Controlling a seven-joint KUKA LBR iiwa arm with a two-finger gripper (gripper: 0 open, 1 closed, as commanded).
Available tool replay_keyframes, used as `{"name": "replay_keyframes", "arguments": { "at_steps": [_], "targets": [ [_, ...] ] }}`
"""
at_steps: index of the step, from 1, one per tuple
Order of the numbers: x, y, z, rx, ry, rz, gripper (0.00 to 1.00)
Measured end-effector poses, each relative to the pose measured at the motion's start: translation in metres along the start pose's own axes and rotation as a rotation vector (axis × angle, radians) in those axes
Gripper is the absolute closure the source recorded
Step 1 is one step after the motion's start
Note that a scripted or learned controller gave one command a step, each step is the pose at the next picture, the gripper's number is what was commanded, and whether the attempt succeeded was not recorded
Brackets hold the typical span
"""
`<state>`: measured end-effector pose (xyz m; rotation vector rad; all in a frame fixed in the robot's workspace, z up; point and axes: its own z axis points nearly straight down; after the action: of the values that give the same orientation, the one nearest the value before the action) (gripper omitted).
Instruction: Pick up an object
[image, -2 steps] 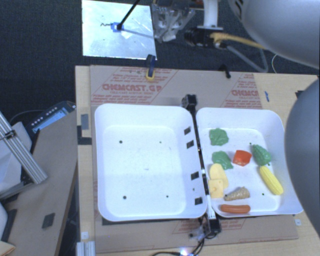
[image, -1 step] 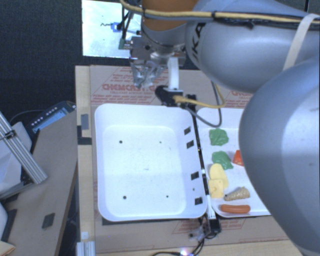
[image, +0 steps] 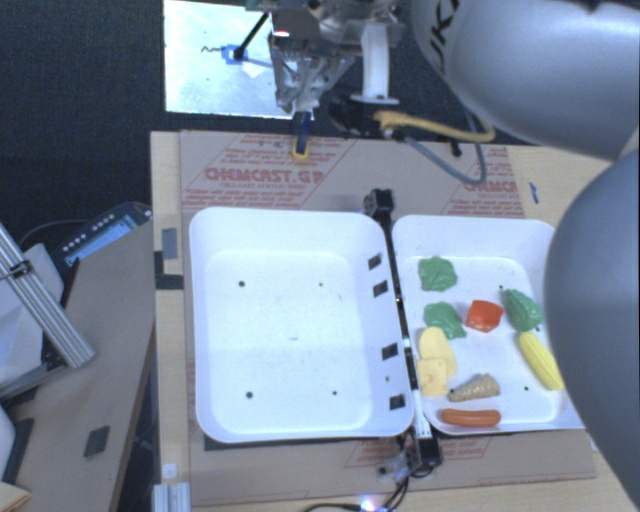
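Our hand (image: 301, 112) hovers beyond both bins (its grip we cannot tell). Descending blind, we risk nudging the crowded toy food (image: 470, 340) aside.

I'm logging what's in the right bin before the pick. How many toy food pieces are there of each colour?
Green: 3
Yellow: 3
Red or orange-red: 2
Tan: 1
Total: 9

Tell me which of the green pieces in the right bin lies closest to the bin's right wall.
The green piece just right of the red piece and above the corn cob. The other two green pieces lie left of the red one.
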<state>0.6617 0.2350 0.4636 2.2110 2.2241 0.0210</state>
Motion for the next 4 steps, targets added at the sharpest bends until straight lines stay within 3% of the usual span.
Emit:
{"name": "replay_keyframes", "arguments": {
  "at_steps": [1, 2, 3, 4],
  "targets": [
    [-0.002, 0.004, 0.121, 0.022, -0.009, 0.005, 1.0],
    [0.0, 0.007, 0.007, 0.0, -0.001, 0.0, 1.0],
    [-0.002, 0.004, 0.138, 0.024, -0.009, 0.005, 1.0],
    [0.0, 0.003, -0.074, -0.006, 0.001, 0.0, 1.0]
  ]
}}
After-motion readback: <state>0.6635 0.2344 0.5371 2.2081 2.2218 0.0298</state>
